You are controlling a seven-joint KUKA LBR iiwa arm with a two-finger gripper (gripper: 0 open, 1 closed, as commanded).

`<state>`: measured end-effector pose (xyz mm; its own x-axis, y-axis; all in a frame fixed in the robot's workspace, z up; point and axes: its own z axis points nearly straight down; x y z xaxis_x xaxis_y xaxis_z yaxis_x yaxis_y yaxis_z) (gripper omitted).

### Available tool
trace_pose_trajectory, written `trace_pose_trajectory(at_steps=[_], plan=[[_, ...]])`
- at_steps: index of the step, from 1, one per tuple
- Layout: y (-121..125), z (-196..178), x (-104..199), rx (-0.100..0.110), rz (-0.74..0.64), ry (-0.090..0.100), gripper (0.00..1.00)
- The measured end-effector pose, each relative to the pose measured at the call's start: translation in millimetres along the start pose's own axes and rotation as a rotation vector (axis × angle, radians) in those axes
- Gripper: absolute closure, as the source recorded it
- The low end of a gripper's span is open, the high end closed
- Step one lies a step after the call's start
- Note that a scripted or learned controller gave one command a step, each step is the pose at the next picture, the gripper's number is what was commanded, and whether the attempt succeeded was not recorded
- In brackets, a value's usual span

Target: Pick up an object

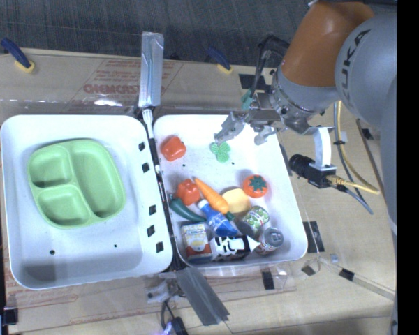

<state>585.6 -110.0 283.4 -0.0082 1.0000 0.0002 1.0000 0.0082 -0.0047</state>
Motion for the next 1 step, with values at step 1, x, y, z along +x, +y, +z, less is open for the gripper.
trace_pose_trajectory(at_steps=[1], plan=[[-25.7,180.3,-34.9,0.002,-0.201,0.001,0.0]])
